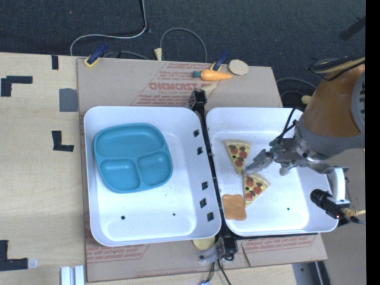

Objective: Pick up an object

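Toast-coloured toy slice (234, 207), flat, at near edge of right bin (297, 221), close to the divider between the bins.

Toy pizza slice, lower (254, 187): triangular, red toppings, lying flat just above and right of the toast piece, point toward near edge.

Toy pizza slice, upper (237, 154): same pattern, flat on right bin floor, near the divider, point toward the lower slice.

Claw (256, 164): fingers apart, tips spread over the gap between the two pizza slices, nearer the lower one's crust edge; nothing between the fingers.

Arm (329, 120): grey with orange band, entering from right across right bin.

Left bin (101, 218): holds blue divided plate (133, 157), three compartments, lying flat.

Beyond the bins, on the cardboard-covered desk (172, 82): toy carrot (212, 75) and round beige disc (238, 67), side by side, well apart from the claw.

Handling, judged: pizza slices likely light, stiff, thin plastic or wood; smooth faces, liable to slide on the bin floor. Low profile leaves little to pinch from above; best hold across the thicker crust edge, fingers straddling the narrow width. Risk: fingertips skidding over the top, or nudging the slice against its neighbour.
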You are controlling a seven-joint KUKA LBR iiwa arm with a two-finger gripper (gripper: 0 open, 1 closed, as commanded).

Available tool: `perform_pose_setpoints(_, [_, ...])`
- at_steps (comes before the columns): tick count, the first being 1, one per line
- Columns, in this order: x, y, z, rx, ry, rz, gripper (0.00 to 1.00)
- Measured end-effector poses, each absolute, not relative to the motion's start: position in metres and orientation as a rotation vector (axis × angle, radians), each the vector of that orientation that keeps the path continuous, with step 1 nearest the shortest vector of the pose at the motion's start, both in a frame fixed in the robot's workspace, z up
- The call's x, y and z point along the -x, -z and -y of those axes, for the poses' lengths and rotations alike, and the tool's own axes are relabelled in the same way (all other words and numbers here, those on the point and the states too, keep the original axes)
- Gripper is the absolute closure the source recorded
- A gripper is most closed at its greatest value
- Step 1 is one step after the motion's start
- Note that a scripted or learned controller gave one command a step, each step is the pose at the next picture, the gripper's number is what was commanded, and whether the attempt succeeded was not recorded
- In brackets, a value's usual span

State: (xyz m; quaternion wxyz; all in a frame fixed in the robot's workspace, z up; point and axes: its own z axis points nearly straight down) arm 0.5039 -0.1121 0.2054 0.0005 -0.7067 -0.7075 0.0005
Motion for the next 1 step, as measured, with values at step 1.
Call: perform_pose_setpoints(1, [-0.5593,-0.0798,0.1002,2.224,0.002,2.230,0.00])
